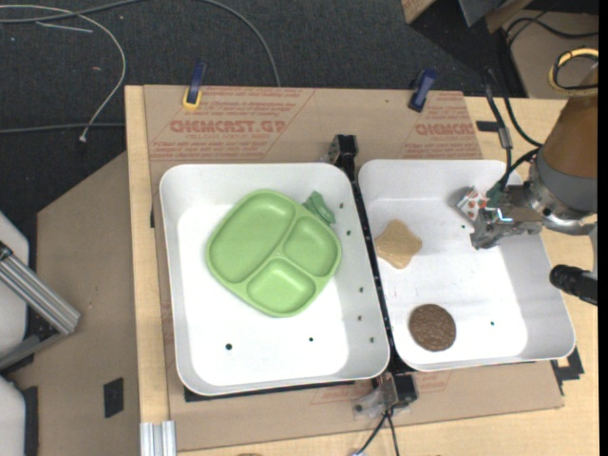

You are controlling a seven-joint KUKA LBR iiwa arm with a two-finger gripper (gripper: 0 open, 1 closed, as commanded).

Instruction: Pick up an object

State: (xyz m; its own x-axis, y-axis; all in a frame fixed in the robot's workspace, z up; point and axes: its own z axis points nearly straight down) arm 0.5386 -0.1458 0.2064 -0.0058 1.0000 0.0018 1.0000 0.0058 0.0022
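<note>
While your gripper (486,224) hangs over the upper part of the right bin (532,345), you can't tell whether its jaws are apart or together, and nothing shows between them. The nearest pick, the tan bread-like piece (397,243), lies well to the jaws' left, with the brown round patty (433,328) below-left. If you descend from here, you'll likely close on bare bin floor; both pieces look flat, so fingers could skid over them or jam on the floor.
</note>
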